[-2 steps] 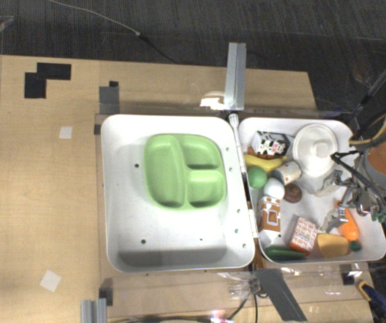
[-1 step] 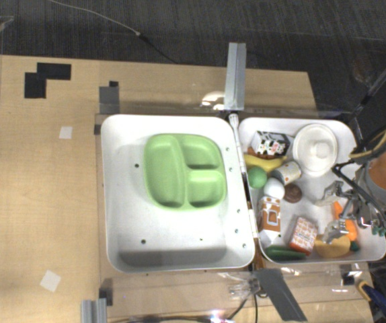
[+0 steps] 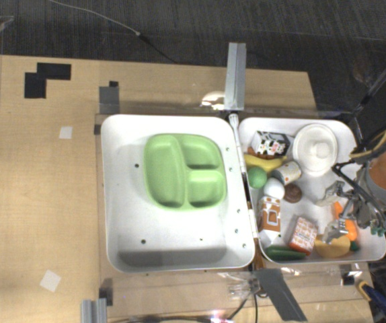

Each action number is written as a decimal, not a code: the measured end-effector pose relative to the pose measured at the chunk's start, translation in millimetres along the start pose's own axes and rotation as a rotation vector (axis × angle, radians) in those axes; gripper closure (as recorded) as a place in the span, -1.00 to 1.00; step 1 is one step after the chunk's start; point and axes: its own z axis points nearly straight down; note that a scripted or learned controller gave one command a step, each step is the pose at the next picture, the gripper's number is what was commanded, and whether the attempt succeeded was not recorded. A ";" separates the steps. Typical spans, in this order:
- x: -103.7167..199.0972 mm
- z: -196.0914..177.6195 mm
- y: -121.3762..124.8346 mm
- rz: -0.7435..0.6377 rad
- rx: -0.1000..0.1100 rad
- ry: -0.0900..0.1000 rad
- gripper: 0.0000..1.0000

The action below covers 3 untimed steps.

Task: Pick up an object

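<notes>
Lying in the left bin, glossy green divided tray, gripper over cluttered right bin, grip state unclear

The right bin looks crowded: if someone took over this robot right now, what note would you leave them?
Gripper: over the right bin, near its right edge; whether it holds anything cannot be told.
Things: right bin holds a white bowl, banana, green ball, cucumber, small boxes. Left bin holds a green tray.
Done: nothing visibly lifted.
Left: grasp one object and raise it.
</notes>
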 end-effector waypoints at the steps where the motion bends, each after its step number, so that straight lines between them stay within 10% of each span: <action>1: -5.6 0.8 0.3 -0.002 0.000 0.005 -1.00; 3: -13.8 1.5 0.7 -0.009 0.001 0.007 -1.00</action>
